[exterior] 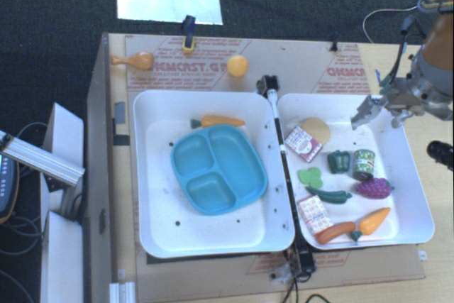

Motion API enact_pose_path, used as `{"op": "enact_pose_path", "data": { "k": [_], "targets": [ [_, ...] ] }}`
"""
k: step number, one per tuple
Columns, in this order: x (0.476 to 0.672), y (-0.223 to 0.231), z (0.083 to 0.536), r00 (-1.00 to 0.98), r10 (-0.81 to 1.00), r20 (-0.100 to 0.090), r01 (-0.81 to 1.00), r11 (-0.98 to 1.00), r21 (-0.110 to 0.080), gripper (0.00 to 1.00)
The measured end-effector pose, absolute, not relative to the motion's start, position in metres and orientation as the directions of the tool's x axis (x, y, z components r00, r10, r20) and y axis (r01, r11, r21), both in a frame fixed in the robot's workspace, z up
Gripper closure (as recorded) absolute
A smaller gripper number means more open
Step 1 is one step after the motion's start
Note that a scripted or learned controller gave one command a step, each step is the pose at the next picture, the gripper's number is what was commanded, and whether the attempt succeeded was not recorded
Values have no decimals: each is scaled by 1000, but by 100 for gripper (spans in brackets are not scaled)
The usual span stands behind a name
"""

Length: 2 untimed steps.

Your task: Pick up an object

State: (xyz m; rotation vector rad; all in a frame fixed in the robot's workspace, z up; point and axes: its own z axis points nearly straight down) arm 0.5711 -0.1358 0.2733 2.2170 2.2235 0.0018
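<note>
Under both bins [213, 241], printed cardboard [298, 64].

Gripper [381, 110] open over right bin [415, 184], above/right of green can [364, 164]; blue tray [218, 168] in left bin [159, 181].

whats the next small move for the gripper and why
Probably lower toward the small green can. The two-finger gripper hangs open and holding nothing above the right white bin, and the can stands upright nearly below it, slightly apart from the purple grapes.
</note>
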Motion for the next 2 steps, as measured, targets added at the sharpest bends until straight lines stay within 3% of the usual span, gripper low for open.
{"op": "enact_pose_path", "data": {
  "k": [1, 2],
  "targets": [
    [581, -98, 147, -3, 1000, 1, 1000, 3, -2, 0],
    [579, -130, 84, -1, 1000, 0, 1000, 1, 0, 0]
  ]
}}
